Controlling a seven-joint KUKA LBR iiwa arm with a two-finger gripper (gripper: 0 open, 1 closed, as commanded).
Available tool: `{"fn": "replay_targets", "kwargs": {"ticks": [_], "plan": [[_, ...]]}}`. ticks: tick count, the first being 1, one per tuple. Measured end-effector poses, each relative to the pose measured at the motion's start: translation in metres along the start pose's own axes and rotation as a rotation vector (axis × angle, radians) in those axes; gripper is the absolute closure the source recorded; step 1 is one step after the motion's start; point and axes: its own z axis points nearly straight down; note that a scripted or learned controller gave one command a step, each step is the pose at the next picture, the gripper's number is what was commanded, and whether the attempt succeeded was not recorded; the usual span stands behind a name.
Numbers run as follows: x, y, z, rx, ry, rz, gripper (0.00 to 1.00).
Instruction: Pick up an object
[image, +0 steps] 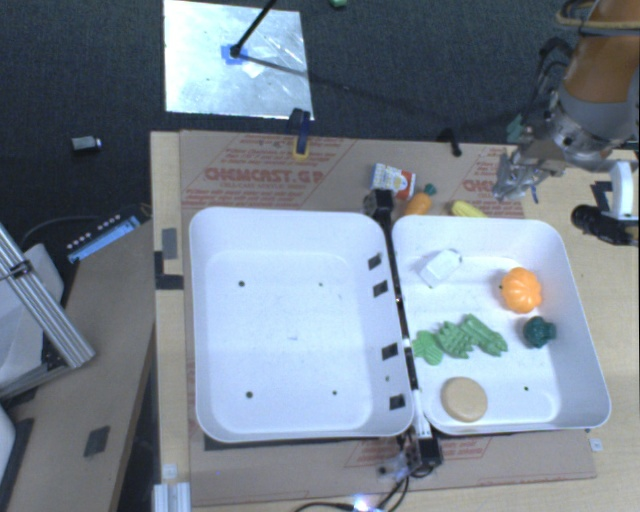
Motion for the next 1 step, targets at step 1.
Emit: {"fn": "replay_targets", "kwargs": {"ticks": [1], "plan": [[-0.0430,-0.0001,-0.0090,0.000,0.000,0.000,1.00]]}}
